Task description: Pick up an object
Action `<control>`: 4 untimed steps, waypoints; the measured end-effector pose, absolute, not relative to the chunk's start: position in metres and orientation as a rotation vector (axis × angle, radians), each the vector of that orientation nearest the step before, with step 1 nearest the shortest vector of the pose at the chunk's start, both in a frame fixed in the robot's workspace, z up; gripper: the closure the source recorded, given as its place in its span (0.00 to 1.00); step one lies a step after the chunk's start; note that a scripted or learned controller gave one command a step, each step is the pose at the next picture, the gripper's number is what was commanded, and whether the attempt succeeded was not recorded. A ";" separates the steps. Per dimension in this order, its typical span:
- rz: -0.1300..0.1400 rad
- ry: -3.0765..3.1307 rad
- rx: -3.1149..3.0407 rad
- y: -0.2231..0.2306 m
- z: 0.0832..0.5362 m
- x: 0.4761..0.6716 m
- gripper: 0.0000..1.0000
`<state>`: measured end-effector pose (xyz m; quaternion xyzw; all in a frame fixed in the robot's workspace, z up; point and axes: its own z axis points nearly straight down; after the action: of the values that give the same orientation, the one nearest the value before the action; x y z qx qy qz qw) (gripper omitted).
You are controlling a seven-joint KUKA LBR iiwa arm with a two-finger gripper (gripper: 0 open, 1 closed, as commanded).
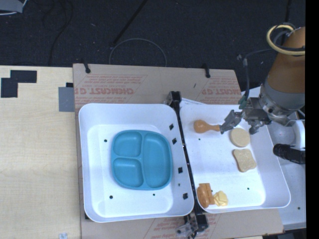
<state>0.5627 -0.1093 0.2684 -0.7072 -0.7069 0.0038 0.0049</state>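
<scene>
Hovering over the upper part of the right bin (279, 195), the gripper (242, 121) is standing with its two dark fingers spread apart and pinching nothing. The grey arm (285, 86) is reaching in from three o'clock.

Candidate objects in the right bin:
- A round pale biscuit-like disc (239, 137) is lying just below the gripper, at about six o'clock from it; this is judged the likeliest target.
- An orange spoon-like piece (206, 127) is lying at nine o'clock from the gripper, its handle tip just beside the left finger.
- A toast-shaped slice (244, 160) is lying at six o'clock from the disc.
- An orange-and-yellow lump (212, 196) is sitting near the bin's lower left corner.

The left bin (92, 128) is holding a blue divided plate (141, 159).

Handling, as a judgement: the disc is looking like light, stiff toy food, smooth and low, so it is likely slipping unless the fingers are closing across its rim on opposite sides.

Writing: the cardboard sheet (129, 83) under the bins is bearing red print, upside down and mirrored; it is appearing to read "CHEMCAST", though not surely
</scene>
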 end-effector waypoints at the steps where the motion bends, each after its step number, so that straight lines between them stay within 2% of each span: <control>1: 0.003 -2.221 -2.218 -0.109 0.274 0.564 0.00; 3: 0.007 -2.216 -2.217 -0.113 0.184 0.571 0.00; 4: 0.008 -2.214 -2.217 -0.107 0.120 0.573 0.00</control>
<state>0.5727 -0.1071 0.1204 -0.7075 -0.7067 0.0027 0.0041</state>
